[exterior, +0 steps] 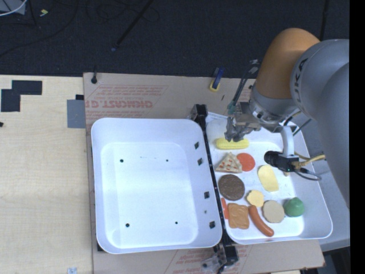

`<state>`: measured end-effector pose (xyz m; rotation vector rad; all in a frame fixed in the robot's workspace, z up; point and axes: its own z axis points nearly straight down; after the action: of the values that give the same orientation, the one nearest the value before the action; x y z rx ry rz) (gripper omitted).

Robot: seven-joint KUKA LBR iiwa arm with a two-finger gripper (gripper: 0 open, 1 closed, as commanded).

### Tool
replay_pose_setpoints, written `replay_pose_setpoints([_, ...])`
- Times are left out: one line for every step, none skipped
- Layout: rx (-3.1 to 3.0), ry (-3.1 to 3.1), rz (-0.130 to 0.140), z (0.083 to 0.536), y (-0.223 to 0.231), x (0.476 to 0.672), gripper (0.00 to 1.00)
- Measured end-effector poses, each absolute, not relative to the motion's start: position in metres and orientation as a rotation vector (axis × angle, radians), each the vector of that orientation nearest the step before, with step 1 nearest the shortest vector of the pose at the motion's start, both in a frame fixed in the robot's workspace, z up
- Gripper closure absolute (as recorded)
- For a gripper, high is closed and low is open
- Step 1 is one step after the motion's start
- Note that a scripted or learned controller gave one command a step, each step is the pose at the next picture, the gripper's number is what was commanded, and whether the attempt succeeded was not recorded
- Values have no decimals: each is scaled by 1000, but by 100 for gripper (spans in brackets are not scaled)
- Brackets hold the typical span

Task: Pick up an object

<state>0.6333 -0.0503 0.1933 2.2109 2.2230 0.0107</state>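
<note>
yellow corn cob (232, 144) | right bin's (319, 224) far-left corner, long axis across the bin | gripper (233, 135) directly above, touching or nearly | finger state: cannot tell | pizza slice (229, 164) just nearer.

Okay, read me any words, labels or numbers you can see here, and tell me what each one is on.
Red print on the brown cardboard sheet behind the left white bin: upside down and blurred, not readable for sure.
More red print on the same cardboard at the near edge: too small to read.
The toy foods in the right white bin and the gripper: no text to read.
</note>
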Motion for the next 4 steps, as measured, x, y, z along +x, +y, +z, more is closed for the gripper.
replay_pose_setpoints([2204,2223,24,354,21,646,100])
replay_pose_setpoints([2209,2221,20,494,55,644,100])
replay_pose_setpoints([2217,2224,2,541,49,644,100])
replay_pose_setpoints([2234,2229,-25,354,49,606,100])
